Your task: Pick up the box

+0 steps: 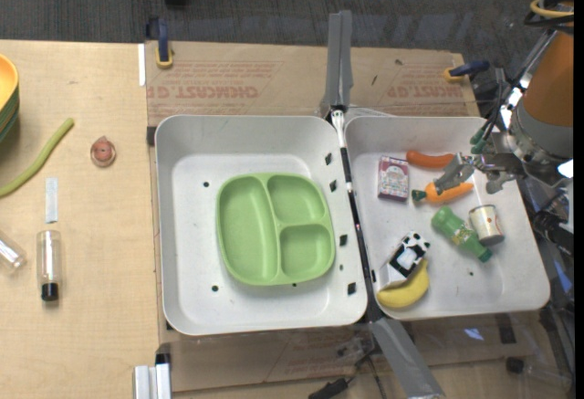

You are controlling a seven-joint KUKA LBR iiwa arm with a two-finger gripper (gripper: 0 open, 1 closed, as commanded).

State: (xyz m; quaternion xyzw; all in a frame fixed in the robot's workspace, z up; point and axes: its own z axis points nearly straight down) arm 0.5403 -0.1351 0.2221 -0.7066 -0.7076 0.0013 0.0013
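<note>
The box is a small pink and white carton lying flat in the right bin, near its left wall. My gripper hangs over the upper right part of that bin, to the right of the box and apart from it. It is just above an orange carrot. The gripper looks open, with nothing held between its fingers. The grey arm with its orange band comes in from the right edge.
The right bin also holds a second orange piece, a green bottle, a black and white item and a banana. A green divided plate lies in the left bin.
</note>
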